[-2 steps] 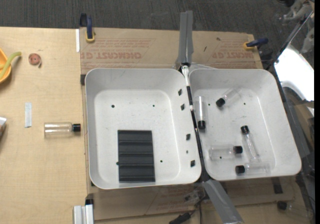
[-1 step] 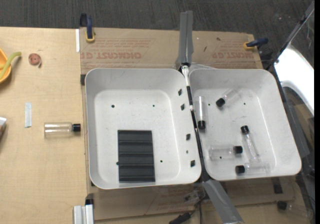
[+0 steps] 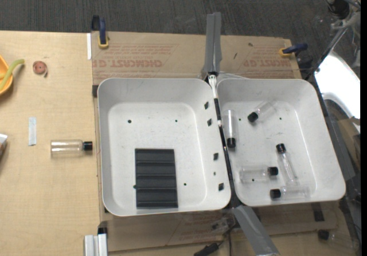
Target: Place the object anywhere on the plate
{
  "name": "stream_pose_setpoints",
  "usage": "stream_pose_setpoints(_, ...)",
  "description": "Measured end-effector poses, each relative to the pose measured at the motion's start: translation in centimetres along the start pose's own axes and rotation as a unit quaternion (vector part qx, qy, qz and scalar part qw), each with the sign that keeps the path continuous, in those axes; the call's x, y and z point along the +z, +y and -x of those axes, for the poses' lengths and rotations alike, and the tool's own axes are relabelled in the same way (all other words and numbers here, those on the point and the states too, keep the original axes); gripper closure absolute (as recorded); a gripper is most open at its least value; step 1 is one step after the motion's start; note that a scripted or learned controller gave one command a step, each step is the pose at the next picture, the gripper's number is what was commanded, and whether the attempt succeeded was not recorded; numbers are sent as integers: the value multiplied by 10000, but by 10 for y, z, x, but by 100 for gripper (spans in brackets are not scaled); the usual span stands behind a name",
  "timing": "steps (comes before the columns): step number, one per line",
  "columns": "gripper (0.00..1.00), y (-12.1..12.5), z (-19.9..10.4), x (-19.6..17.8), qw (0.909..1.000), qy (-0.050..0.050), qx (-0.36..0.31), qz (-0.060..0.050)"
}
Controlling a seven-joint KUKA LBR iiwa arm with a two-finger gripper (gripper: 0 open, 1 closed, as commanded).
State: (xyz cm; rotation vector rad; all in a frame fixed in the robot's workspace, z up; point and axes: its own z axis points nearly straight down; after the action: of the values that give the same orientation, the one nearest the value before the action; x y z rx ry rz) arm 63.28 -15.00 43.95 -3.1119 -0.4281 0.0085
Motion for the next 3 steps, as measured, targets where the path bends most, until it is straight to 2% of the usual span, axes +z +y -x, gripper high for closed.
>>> stream_pose_setpoints(1, 0, 62, 47, 1, 9993, -8, 367, -6)
stream_pose_setpoints(2, 0, 24, -5, 0, 9997, 5, 240, 0)
stream_pose_setpoints(3, 0, 69, 21, 0, 9993, 1, 365, -4)
